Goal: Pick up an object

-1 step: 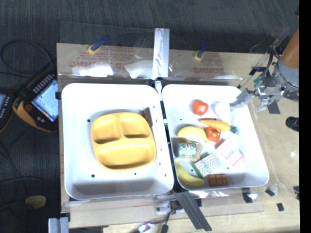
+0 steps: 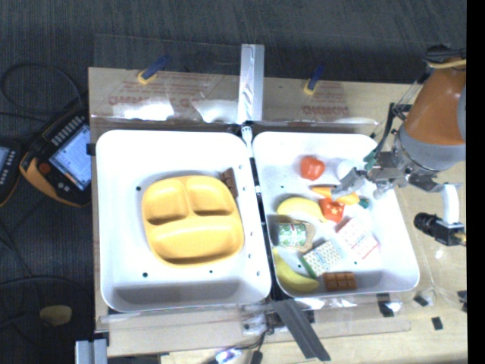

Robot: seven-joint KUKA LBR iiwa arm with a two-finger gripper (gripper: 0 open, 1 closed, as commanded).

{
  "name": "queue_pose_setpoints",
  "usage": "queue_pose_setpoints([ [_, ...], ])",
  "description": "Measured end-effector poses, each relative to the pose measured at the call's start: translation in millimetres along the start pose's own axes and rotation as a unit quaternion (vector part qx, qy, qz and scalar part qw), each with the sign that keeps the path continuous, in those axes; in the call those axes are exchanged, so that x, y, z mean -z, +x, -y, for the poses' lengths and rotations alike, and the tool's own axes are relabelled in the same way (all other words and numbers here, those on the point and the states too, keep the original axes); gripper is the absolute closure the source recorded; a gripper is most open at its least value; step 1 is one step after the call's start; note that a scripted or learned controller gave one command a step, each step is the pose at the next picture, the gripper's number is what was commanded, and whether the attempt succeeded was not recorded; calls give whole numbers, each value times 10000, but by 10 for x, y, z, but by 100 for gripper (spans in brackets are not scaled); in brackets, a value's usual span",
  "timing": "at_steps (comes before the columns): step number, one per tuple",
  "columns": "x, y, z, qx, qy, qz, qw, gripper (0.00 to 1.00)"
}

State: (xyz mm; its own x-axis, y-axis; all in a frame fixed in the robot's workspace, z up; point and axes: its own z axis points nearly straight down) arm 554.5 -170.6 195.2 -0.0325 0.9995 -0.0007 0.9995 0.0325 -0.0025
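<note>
While the gripper (image 2: 356,179) hovers by the orange carrot (image 2: 331,192), jaw state unreadable, you're pre-grasp; descend next.

Arm (image 2: 438,120): enters from right, orange band above grey wrist, bent downward.
Claw (image 2: 356,179): low, pointing left, fingers indistinct.

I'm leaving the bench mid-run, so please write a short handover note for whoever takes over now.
Gripper: low over the right bin, near its far right side; nothing seen between its fingers.
Right bin: red tomato-like toy, bananas, green can, patterned box, chocolate bar, small red piece.
Left bin: yellow divided tray.
Done: no pick yet.
Left: grasp and lift one object.
</note>
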Motion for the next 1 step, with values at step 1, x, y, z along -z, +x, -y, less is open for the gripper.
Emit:
queue_pose_setpoints([
  [1,-919,-241,-327,-792,-103,8,9968,0],
])
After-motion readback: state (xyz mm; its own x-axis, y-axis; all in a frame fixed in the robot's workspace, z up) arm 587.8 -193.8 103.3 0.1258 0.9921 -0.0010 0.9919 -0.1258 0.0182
